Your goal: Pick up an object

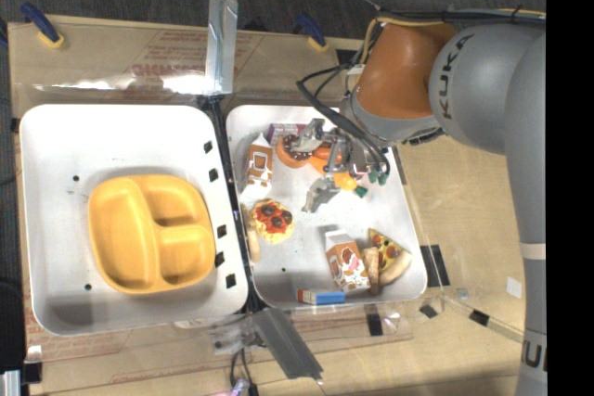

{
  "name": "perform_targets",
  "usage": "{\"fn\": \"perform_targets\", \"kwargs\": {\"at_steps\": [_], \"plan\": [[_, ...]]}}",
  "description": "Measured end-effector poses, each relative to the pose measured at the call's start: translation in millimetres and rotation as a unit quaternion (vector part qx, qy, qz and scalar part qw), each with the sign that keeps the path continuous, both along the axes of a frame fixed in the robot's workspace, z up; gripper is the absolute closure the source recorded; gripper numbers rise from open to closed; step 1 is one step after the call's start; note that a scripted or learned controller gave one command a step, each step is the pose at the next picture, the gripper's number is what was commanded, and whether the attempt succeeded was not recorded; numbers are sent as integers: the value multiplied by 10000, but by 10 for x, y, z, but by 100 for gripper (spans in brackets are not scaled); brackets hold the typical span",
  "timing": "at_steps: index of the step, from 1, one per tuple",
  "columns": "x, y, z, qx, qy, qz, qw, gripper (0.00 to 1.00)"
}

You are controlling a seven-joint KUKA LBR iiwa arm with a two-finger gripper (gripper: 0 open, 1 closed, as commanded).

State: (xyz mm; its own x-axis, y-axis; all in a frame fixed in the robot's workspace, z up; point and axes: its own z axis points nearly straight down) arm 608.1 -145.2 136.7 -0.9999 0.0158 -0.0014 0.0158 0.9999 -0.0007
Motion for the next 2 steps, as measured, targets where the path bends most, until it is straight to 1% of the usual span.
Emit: {"fn": "perform_targets", "kwargs": {"at_steps": [1,2], "plan": [[155,56,-491,17,116,499,9987,0],[-770,-326,-461,7,7,423,9991,0]]}}
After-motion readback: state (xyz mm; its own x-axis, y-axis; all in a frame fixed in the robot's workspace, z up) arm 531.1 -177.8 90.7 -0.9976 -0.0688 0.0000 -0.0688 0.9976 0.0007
